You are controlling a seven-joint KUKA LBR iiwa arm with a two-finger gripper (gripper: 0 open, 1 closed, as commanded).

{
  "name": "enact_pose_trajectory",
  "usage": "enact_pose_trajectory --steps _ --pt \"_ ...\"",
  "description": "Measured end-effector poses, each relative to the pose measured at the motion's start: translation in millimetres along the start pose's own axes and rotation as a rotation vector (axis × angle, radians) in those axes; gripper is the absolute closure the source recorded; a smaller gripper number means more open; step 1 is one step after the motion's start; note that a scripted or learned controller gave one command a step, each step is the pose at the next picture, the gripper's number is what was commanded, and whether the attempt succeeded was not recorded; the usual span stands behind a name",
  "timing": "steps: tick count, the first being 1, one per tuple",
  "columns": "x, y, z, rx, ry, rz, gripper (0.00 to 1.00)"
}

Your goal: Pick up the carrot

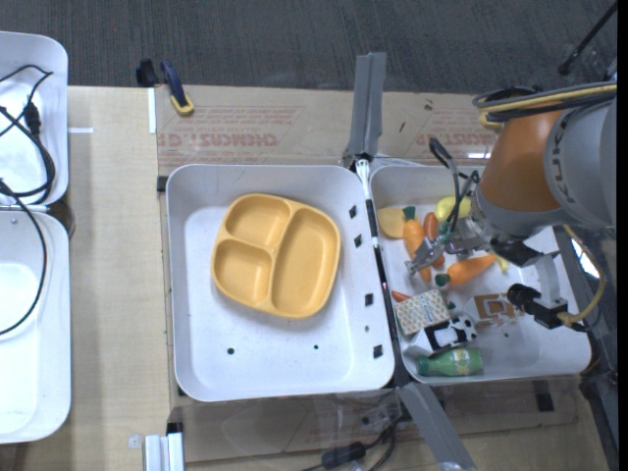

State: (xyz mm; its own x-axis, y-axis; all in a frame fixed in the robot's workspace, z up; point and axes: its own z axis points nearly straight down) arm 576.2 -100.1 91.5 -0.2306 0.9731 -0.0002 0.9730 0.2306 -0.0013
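Note:
Several toy carrots lie in the right bin (549, 351). One long orange carrot (473, 267) with a green end lies slantwise in the middle of it. Two shorter carrots (415, 234) stand side by side closer to the bin's left wall. My gripper (430, 254) is low in this bin, between the short carrots and the long one, its metal tip right at the long carrot's green end. The grey arm with its orange band (520, 170) covers the bin's upper right part. I cannot make out anything held.
A yellow divided plate (278, 254) lies in the left bin (196, 341). Around the carrots are a yellow lemon (449, 207), a pale orange piece (391, 222), a waffle-like square (422, 310), a black-and-white item (449, 335) and a green bottle (451, 362).

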Motion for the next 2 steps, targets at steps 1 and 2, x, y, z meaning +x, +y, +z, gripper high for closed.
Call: enact_pose_trajectory --steps 1,2 --pt "-1.4 -0.2 -9.4 0.000 -0.001 0.004 1.00" --pt "58.0 -34.9 -99.4 0.001 -0.001 0.187 1.00"
